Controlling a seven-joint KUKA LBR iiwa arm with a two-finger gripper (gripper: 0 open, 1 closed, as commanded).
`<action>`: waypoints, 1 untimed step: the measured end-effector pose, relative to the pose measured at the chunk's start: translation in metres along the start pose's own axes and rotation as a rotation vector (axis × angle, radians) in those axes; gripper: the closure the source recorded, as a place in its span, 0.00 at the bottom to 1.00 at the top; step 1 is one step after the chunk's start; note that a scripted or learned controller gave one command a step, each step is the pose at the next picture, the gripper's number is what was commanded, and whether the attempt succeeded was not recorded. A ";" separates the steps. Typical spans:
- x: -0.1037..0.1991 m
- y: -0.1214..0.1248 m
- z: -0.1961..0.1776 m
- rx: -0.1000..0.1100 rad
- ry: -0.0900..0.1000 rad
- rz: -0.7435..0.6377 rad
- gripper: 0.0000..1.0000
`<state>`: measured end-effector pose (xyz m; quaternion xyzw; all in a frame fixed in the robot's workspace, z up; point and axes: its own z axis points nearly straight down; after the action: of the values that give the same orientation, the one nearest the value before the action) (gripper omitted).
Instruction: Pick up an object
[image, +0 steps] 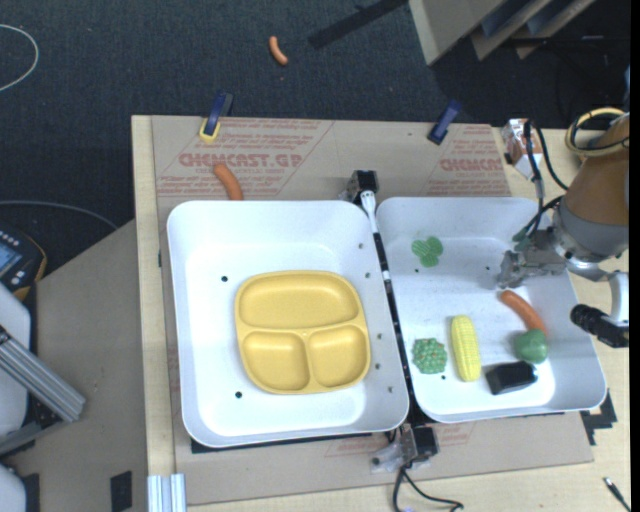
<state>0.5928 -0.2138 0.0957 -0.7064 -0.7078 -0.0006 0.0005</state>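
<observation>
Tool hovered low in right bin; grip state impossible to tell. Orange carrot lay just below tool, green ball beyond, corn cob further left. Risk: slanted carrot rolling aside, tool closing on nothing.

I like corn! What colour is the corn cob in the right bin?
The plastic toy corn cob is yellow, seen clearly in the camera view.

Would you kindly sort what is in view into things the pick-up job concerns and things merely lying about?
Job: tool; in the right bin: carrot, corn cob, two broccoli pieces, green ball, black block.

Lying about: yellow tray, orange piece on the board, blue clamps.
</observation>
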 end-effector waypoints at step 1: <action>0.006 0.006 -0.062 -0.008 -0.005 0.000 1.00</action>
<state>0.5984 -0.2081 0.1576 -0.7066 -0.7076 -0.0017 -0.0038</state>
